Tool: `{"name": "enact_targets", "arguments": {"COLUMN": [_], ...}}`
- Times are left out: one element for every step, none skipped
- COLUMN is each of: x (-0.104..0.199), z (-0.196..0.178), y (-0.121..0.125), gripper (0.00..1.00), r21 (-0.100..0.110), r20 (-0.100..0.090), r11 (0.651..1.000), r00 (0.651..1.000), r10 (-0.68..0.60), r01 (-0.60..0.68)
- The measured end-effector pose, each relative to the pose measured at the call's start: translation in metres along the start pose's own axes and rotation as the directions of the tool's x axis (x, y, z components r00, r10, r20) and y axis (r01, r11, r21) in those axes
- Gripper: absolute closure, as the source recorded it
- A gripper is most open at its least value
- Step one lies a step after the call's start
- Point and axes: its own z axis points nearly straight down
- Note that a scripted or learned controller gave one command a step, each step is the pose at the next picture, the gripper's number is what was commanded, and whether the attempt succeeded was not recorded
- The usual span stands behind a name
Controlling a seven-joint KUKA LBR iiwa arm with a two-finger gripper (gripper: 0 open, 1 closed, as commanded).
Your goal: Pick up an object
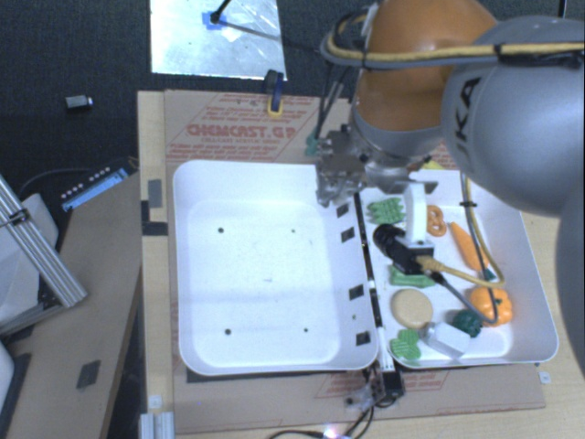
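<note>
A large grey robot arm [521, 126] with a rounded orange band [420, 26] reaches in from the right over two shallow white plastic bins set side by side on a cardboard-covered bench. Its two-finger metal gripper [329, 190] hangs above the far end of the divide between the bins, over the left white bin [210, 245] more than the right one. The arm's own bulk shades the gripper, so it is not possible to tell whether it is open or closed, and nothing can be seen held in it. The things to pick from lie in the right white bin [530, 282]. A knobbly green toy piece [386, 210] sits nearest the gripper, just to its right. Beyond it lie a small orange pretzel-shaped piece [436, 219] and a long orange carrot-shaped piece [463, 242]. A flat tan disc [412, 307] and a round orange fruit-like toy [491, 305] lie nearer the front. The task appears to be at the approach step, with no object yet grasped. The next move probably calls for shifting right over the bin's contents, centring on one piece, perhaps the green one close by, then lowering and closing on it.
</note>
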Motion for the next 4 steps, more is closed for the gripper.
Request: {"name": "enact_targets", "arguments": {"x": [0.081,0.054,0.109,0.104], "z": [0.091,0.095,0.044,-0.036], "y": [-0.005,-0.071,-0.018,0.052], "gripper": [1.0,1.0,1.0,1.0], "r21": [0.018,0.017,0.002,-0.003], "r20": [0.003,0.006,0.0,0.001], "r11": [1.0,1.0,1.0,1.0], "r00": [1.0,1.0,1.0,1.0], "r10": [-0.002,0.01,0.001,0.005], "r01": [0.002,-0.01,-0.001,-0.005]}}
